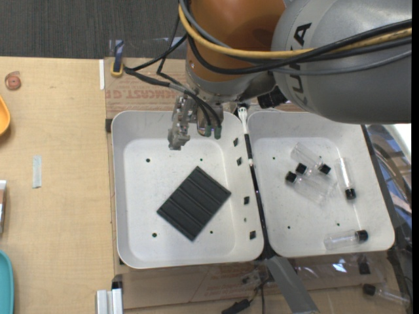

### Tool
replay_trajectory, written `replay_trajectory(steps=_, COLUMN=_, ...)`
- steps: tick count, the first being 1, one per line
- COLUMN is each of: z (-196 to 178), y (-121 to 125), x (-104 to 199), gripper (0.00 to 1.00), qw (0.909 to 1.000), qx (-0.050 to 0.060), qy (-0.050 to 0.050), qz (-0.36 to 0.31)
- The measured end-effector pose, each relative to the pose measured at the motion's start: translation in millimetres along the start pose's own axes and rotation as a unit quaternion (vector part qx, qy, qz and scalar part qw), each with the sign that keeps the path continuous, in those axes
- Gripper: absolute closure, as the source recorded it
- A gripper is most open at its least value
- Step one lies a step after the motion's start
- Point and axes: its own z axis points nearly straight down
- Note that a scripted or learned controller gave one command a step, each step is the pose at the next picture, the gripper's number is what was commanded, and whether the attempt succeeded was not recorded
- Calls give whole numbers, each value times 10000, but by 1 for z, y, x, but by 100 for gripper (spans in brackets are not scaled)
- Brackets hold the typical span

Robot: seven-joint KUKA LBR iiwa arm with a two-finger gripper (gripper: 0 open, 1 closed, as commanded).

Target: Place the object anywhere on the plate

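Observation:
A black ribbed rectangular plate (194, 203) lies at a slant on the floor of the left bin (131, 241). Several clear plastic vials with black caps lie in the right bin (380, 231): a cluster (306, 171) near its middle, one vial (346, 180) to the right of that, and one vial (346, 239) near the front edge. My gripper (186, 131) hangs over the far part of the left bin, above and behind the plate and apart from it. I see no vial in it.
The big grey arm with its orange band (236, 25) covers the top of the view, over the far rims of both bins. A wooden bench top (52, 175) lies to the left. Black clips (250, 162) run along the divide between the bins.

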Motion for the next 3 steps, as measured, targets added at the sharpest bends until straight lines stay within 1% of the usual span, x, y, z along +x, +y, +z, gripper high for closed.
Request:
replay_trajectory(steps=1, z=68, y=17, x=-4, gripper=100, qw=9996, qx=5, qy=16, qz=-265)
replay_trajectory(steps=2, z=40, y=14, x=40, gripper=100, qw=9976, qx=5, qy=15, qz=-686)
replay_trajectory(steps=3, z=22, y=12, x=78, gripper=100, qw=9751, qx=0, qy=23, qz=-2220)
